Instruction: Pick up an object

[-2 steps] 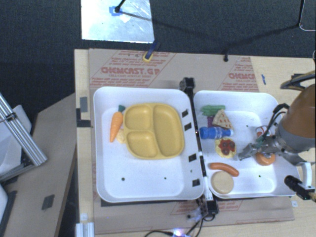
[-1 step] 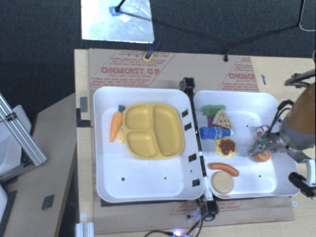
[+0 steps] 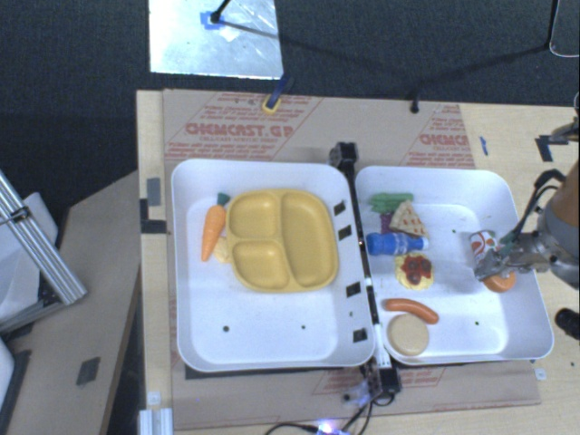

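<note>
My gripper (image 3: 490,265) sits low in the right bin (image 3: 521,333), right of the blue bottle (image 3: 395,243), just above an orange piece (image 3: 499,282) with a small white-and-red item (image 3: 481,241) close by; whether it grips anything I cannot tell. A clean pick needs me centred over one piece before lifting. The board (image 3: 237,127) beneath reads "CHEMCAST GP".
</note>
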You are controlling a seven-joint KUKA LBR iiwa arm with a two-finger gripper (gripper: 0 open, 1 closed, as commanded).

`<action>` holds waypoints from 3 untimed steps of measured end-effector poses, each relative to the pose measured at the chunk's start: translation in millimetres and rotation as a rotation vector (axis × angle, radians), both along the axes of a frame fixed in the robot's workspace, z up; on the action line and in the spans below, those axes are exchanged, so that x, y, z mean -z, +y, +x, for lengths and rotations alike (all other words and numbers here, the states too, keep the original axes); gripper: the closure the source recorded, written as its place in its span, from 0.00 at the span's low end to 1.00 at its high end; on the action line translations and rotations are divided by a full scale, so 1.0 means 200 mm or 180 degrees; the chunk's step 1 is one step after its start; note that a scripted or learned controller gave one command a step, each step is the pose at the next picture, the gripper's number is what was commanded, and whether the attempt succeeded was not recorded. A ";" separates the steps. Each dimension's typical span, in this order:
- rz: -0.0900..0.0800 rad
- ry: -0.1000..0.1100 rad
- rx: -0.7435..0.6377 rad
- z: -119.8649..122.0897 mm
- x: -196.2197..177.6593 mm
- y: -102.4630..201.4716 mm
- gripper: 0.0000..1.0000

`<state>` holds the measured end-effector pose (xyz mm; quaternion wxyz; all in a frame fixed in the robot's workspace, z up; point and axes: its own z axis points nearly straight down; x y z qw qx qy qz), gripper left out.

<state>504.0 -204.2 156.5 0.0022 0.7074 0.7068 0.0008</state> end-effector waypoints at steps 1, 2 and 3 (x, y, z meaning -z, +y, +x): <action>-0.0001 -0.0005 -0.0018 0.05 -0.27 0.03 1.00; 0.0001 0.0000 -0.0016 0.06 -0.34 0.02 1.00; 0.0012 0.0007 -0.0034 0.07 -0.34 0.33 1.00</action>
